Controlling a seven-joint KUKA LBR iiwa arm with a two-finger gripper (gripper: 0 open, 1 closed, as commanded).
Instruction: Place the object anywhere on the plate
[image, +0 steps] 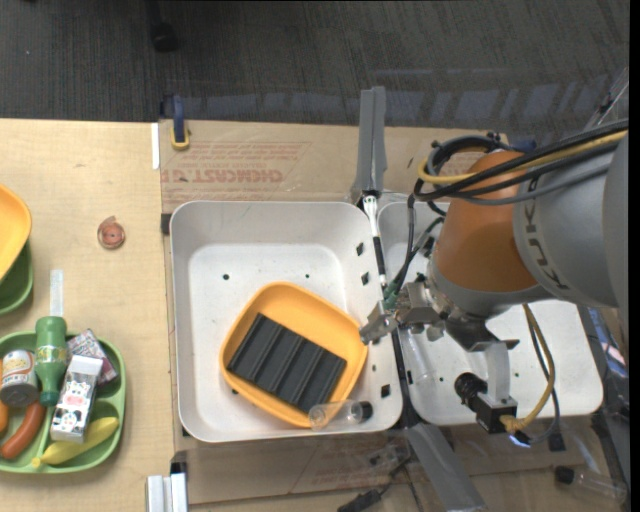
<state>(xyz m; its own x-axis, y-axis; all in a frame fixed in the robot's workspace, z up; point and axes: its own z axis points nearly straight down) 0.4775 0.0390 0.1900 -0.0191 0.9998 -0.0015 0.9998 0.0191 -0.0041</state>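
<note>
Here the left bin holds a yellow plate, set at a slant in the bin's lower half. A black ridged object lies flat on the plate, covering most of its middle, with its long ribs running along the plate's tilt. Just beside the plate's lower right edge, a small clear tube with a dark cap rests on the bin floor, touching or nearly touching the rim.

The grey arm, with its orange band, reaches in from the right and hangs over the right bin. Its end effector sits at the divide between the two bins, close to the plate's right edge. It is seen from above and partly hidden by the wrist, so whether it is open or closed cannot be told, and nothing can be seen gripped in it. Cables loop over the arm and down over the right bin.

A sheet of cardboard lies on the tabletop behind the bins. At the left of the tabletop a green tray carries a green bottle, small cartons and toy food. A yellow bowl shows at the left edge, and a small pink round piece lies apart from it.
</note>
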